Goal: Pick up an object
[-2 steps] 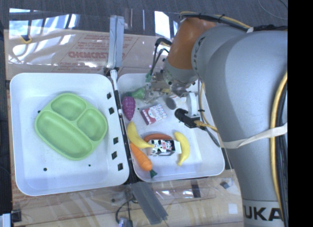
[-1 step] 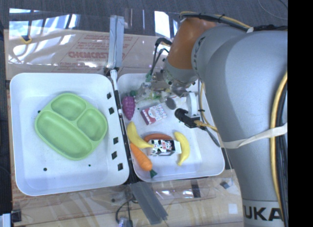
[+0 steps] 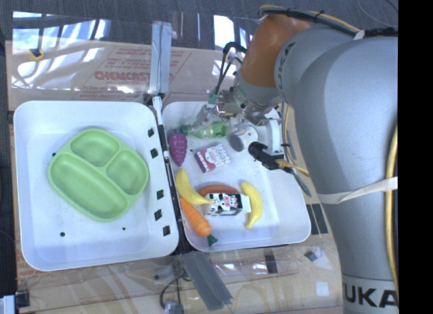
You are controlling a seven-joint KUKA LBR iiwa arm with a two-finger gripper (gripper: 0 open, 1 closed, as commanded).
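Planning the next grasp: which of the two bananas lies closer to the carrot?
The left banana, by the bin divider; its lower end meets the carrot. The other banana lies right of the black-and-white carton.

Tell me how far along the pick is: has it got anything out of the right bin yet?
Nothing looks picked yet. The grapes, carton, both bananas, carrot and sausage all lie in the right bin. In hand: the gripper is down at the bin's far end, over a green item; I can't tell if it has a grip. Left: grasp and lift.
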